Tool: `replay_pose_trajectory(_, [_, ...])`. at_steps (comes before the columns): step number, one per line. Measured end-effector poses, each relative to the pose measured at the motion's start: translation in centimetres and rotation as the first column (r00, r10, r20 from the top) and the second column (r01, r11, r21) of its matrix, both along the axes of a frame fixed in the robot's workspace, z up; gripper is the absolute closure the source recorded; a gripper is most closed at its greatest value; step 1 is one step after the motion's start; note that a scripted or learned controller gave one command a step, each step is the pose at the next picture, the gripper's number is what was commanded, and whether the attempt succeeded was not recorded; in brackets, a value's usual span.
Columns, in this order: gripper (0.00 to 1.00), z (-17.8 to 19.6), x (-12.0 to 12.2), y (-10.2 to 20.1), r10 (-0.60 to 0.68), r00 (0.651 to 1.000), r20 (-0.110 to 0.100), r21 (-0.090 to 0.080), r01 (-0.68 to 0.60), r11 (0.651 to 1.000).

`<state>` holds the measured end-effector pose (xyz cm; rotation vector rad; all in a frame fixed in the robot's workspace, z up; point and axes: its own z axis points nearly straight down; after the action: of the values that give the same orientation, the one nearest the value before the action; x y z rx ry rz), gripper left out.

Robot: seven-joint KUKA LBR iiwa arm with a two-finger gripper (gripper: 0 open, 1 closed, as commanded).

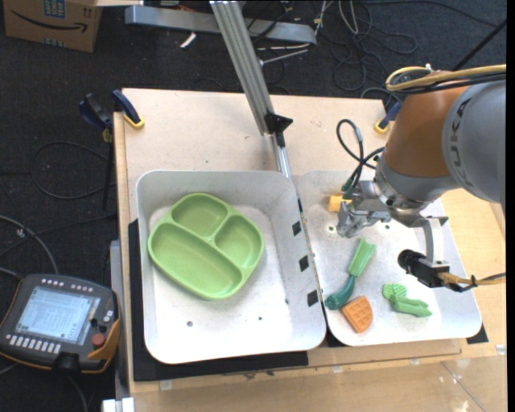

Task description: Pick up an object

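Nearest the camera, off the bench at lower left: teach pendant (56,318) on the dark floor, screen lit.

Right bin (402,336), near edge: orange waffle-textured piece (359,313), lying flat. Just beside it to the right, not touching, a knobbly green toy (405,299).

A long green tool (360,261) lay aslant behind the orange piece (pale green upper part, teal curved end pointing at the bin's near-left corner). Its teal end sat close to the orange piece; contact could not be resolved.

Left bin (233,334): one green divided plate (206,245), three compartments, lying roughly in the middle.

Gripper (358,224) was over the right bin's far half, just above the upper end of the long green tool. Nothing was seen held. How wide the gripper stood could not be read from this angle. A small yellow block (335,202) sat just beside it on the left.

Arm (451,137) entered from the right, over the bin's far corner.

Farther back: bare bench (193,129), a slanted aluminium post (245,64), a blue-and-yellow clamp (125,109) at the far-left corner, cardboard box (52,20) on the floor beyond.
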<state>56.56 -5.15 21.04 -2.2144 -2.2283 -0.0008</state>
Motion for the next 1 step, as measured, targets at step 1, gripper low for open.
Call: replay_pose_trajectory(1, [1.0,0.71,2.29,4.21,0.001,1.0,0.003,0.0,-0.001,1.0])
